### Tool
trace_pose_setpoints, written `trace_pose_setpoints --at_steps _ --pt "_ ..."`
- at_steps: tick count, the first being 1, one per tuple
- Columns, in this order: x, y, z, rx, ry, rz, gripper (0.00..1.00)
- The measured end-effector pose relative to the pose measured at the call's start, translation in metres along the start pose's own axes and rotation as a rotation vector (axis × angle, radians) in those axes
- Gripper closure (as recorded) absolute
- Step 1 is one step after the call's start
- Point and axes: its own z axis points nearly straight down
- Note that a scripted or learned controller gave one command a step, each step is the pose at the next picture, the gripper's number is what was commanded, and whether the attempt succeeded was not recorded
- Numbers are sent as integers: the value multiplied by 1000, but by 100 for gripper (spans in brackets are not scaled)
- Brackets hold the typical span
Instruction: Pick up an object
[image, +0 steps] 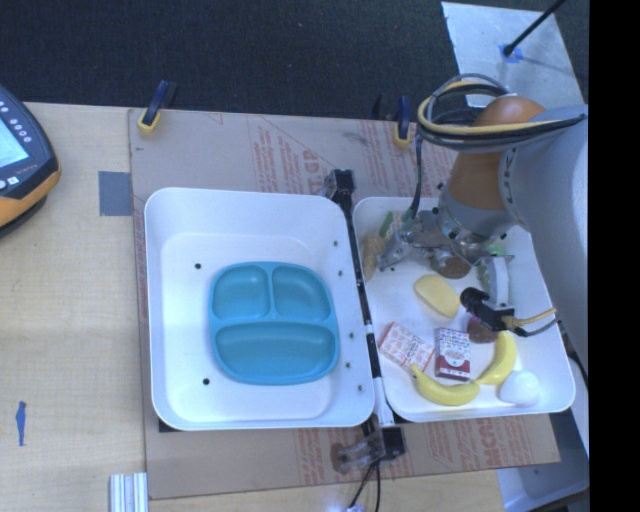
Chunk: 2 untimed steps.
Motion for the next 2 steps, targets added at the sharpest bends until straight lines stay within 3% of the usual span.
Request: trace_pose_setpoints --at_steps 1,2 --pt "-40 30 -48 -2 -2 7 0" --pt "-48 -51 4 16 2 7 0"
